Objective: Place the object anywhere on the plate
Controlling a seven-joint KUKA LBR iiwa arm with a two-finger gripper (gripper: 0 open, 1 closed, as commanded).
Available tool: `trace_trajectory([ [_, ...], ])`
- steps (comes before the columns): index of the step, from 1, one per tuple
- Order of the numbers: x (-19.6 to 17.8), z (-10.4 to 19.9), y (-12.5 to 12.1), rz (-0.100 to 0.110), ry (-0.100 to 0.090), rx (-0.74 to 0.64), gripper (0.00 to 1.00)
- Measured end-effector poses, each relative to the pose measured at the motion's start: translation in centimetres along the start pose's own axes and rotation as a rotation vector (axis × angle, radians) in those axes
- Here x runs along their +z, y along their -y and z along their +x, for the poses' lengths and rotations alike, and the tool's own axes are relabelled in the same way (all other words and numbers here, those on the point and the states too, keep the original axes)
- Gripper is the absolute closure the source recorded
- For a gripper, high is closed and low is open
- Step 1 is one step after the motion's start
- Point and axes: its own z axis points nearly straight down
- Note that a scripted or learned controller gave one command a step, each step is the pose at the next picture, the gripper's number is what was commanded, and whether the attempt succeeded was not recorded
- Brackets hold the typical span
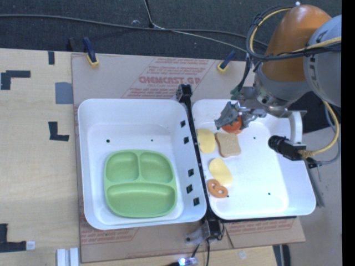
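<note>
From my seat the object nearest the gripper is a small red-orange piece [233,126], lying in the upper left part of the right bin [277,198], and the gripper [232,117] sits right over it with its grey fingers covering the piece's upper side. I can see the piece poking out beneath the fingertips, but I cannot tell whether the fingers are open around it or closed on it, so I will not call it held. Just below it lies a tan slice like toast [228,144], and beside that, toward the divider between the bins, a pale yellow piece [206,140]. Further toward the near edge I see a second yellow piece [221,170] and, touching its lower side, a small orange ring-shaped item like a pretzel [217,189]. All of these are grouped along the left side of the right bin. The green plate [140,183], divided into three compartments, rests in the left bin [94,121], toward its near side, well apart from the red-orange piece. The arm [294,43] comes in from the right, its orange band above the wrist. Both bins sit on a cardboard sheet [161,76] held by clamps at its far edge.
</note>
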Motion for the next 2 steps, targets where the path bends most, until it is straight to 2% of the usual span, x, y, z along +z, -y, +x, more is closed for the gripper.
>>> trace_trajectory([
  [1,1.9,5.8,-1.6,0.001,0.001,0.000,1.00],
  [2,3.0,10.1,-3.4,0.001,0.001,0.001,1.00],
])
